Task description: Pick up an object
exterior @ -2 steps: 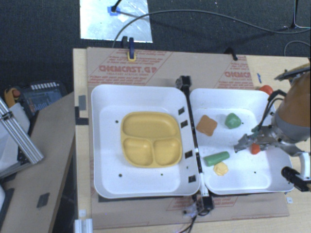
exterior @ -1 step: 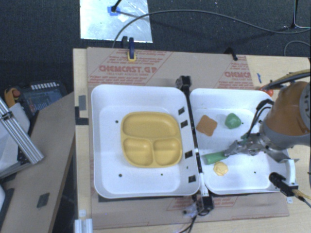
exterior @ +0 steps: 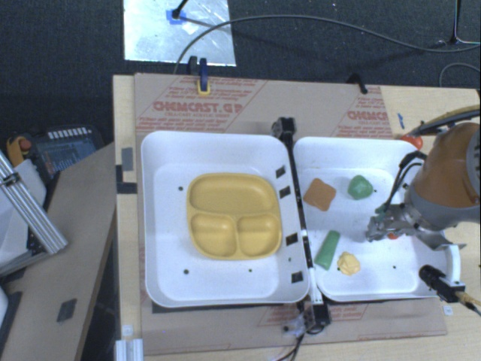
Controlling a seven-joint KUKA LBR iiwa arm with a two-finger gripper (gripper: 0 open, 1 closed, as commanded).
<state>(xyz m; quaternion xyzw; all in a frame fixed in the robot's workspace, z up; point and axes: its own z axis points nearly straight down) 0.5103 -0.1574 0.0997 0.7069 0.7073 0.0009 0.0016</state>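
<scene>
My arm is reaching in from the right edge of the frame, its orange band sitting over the right rim of the right bin [exterior: 406, 147]. My gripper [exterior: 378, 229] is hanging low over the middle of that bin, right of center in the frame, and from this slanted view I cannot tell how it is set or whether it is touching the floor of the bin. Four items are lying in the right bin, all left of my gripper: an orange-brown square piece [exterior: 320, 194] at the bin's upper left, a green rounded piece [exterior: 360, 187] just to its right, a long green block [exterior: 327, 249] tilted near the bin's left wall, and a small pale yellow lump [exterior: 347, 263] just right of that block, toward the lower edge. None of them is touching my gripper. The left bin [exterior: 161, 201] is holding a yellow divided tray [exterior: 231, 215] near its middle.
</scene>
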